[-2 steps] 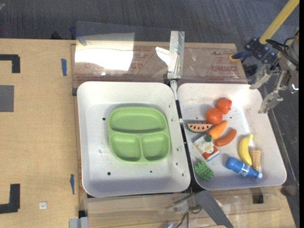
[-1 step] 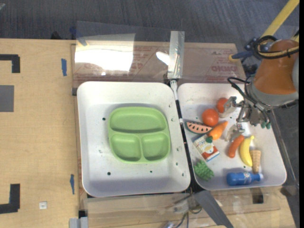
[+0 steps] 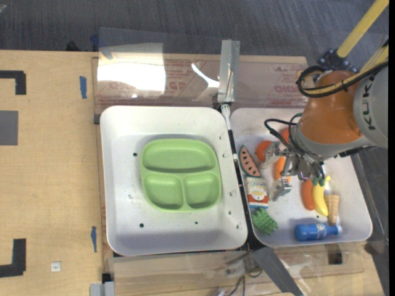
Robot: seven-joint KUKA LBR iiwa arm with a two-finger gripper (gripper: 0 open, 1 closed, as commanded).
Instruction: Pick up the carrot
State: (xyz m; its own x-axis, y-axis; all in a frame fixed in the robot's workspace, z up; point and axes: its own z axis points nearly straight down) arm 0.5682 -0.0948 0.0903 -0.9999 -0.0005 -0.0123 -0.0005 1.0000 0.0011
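Observation:
The carrot is an orange stick with a green top. It lies in the right bin, just left of a yellow banana. My gripper hangs low over the middle of this bin, under the orange wrist band. It sits a little left of the carrot and apart from it. A small orange piece shows right by the gripper's body. I cannot tell what that piece is or whether it is held.
The right bin also holds a watermelon slice, an orange round item, a small carton, a green leafy toy, a blue bottle and an ice cream cone. A green divided plate lies in the left bin.

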